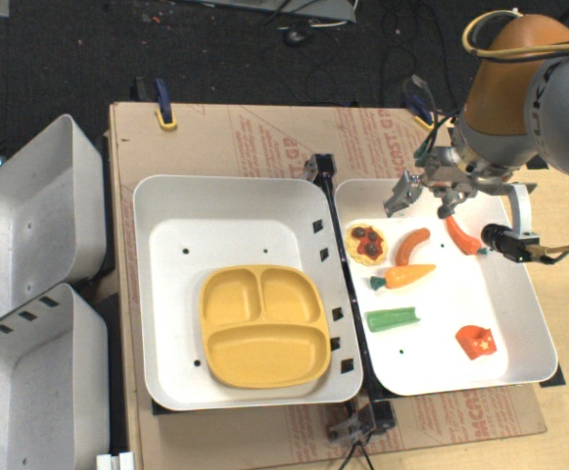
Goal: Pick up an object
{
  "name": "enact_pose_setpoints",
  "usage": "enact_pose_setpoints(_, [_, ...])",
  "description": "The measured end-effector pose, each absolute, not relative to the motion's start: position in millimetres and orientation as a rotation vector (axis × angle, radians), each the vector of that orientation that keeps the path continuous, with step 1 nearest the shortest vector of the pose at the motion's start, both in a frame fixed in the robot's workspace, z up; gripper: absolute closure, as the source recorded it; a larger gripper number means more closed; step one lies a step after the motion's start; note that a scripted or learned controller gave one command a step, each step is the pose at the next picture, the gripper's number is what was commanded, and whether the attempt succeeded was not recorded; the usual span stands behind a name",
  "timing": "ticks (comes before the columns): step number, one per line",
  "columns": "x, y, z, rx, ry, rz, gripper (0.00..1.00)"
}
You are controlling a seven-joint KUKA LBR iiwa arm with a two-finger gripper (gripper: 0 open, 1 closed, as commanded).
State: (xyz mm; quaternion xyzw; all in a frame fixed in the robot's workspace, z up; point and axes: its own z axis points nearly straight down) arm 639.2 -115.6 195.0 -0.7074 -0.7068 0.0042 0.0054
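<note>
My gripper (pixel 426 200) hangs over the back of the right bin (pixel 519 302), fingers spread open with nothing between them. Just below it lie a small round pizza (pixel 366 244) and a red sausage (pixel 413 245). A thin red-orange piece (pixel 463 235) lies just to the right of the gripper's right finger. An orange carrot (pixel 406 276) lies in the middle of the bin. A green bean-like piece (pixel 393 318) is in front of it, and a red pepper chunk (pixel 476 342) sits at the front right.
The left bin (pixel 166 213) holds a yellow divided plate (pixel 264 326). A black divider (pixel 338 253) runs between the bins. White tubs (pixel 29 213) stand off the bench to the left. A black part (pixel 509 240) of the arm overhangs the right bin's right rim.
</note>
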Motion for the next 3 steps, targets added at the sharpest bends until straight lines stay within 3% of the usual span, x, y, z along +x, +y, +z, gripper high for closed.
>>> enact_pose_setpoints(1, [642.3, -115, 203, -2.22, -2.223, 0.0, 0.0])
enact_pose_setpoints(2, [649.8, -121, 148, -2.22, -2.219, 0.004, 0.0])
enact_pose_setpoints(3, [653.5, -121, 102, -2.227, -2.229, -0.008, 0.0])
